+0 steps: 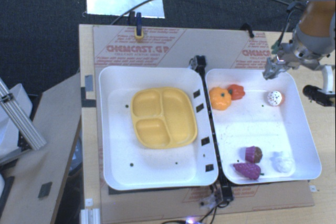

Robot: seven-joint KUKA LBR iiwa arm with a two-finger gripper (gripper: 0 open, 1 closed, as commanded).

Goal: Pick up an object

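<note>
Camera view | gripper (270,72) (grip unreadable) above right bin's (302,113) rim | speckled ball (274,97) just below

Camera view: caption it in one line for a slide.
Grey arm's gripper hovers over the right white bin's far rim, near a white speckled ball; a yellow divided plastic tray occupies the left bin.

Arm enters at upper right of frame, orange band above the wrist. End effector (273,70) points down-left, tip at right-centre upper frame.
</note>
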